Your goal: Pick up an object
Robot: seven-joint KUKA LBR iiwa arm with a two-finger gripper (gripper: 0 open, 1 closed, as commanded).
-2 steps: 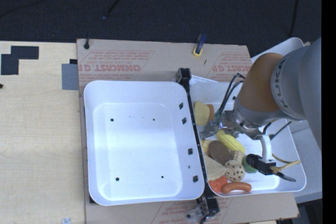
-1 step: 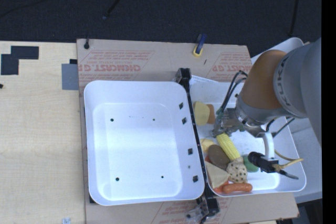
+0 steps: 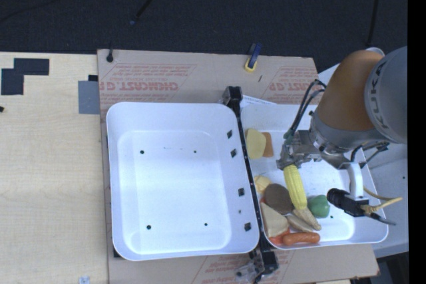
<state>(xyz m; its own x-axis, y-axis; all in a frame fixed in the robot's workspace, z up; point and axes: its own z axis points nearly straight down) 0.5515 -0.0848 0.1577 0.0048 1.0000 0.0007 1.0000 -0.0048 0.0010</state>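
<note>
Looking down from above, we see two white bins side by side on a cardboard sheet (image 3: 166,76) that lies on the pale wooden tabletop (image 3: 46,169). The left bin (image 3: 173,176) shows its white floor with a few small dark dots.

The right bin (image 3: 341,226) holds the loose things, crowded toward its left side and near wall:
- a yellow-and-orange slice (image 3: 257,143) by the far left corner
- a corn cob (image 3: 295,187) lying lengthwise in the middle
- a green lump (image 3: 319,205) just beside the cob's near end
- a brown round piece (image 3: 277,197) touching the cob's left side
- a tan wedge (image 3: 273,220) nearer to us
- an orange-red carrot (image 3: 300,239) along the near wall

The gripper (image 3: 289,161) hangs over the right bin at the cob's far end. We cannot tell whether the jaws are wide or narrow, or whether they grip the cob.
</note>
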